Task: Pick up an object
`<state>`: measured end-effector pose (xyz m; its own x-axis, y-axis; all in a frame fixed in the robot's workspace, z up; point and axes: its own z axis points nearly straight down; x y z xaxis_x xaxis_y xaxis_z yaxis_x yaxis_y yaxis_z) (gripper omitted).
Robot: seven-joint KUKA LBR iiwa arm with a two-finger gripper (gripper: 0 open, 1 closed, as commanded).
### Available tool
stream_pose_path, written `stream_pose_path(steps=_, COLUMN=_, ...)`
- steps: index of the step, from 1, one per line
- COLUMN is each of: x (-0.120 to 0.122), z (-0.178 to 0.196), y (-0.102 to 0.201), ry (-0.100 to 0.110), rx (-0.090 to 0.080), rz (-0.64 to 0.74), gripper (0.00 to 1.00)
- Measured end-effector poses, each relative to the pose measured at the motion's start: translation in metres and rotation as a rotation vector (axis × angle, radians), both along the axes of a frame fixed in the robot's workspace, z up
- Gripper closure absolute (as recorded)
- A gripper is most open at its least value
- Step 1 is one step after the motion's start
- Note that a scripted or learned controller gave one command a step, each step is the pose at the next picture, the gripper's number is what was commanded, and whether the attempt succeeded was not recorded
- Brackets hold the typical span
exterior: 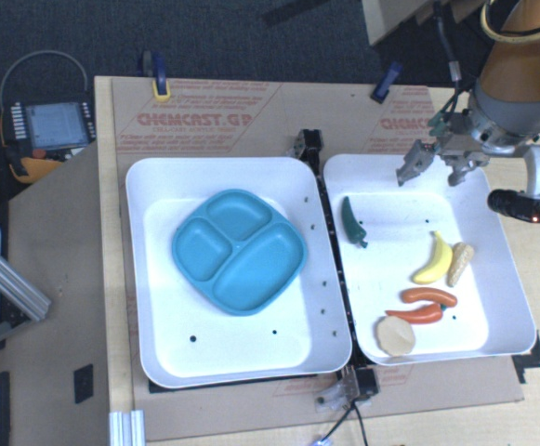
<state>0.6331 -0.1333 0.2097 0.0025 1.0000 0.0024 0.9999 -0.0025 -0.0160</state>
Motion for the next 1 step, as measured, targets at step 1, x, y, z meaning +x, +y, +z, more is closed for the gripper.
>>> stream_pose_path(steps=1, x=0.003, z=0.0087, y=0.0003, ry=-0.015, rx=-0.002, rz=0.003, gripper=0.0)
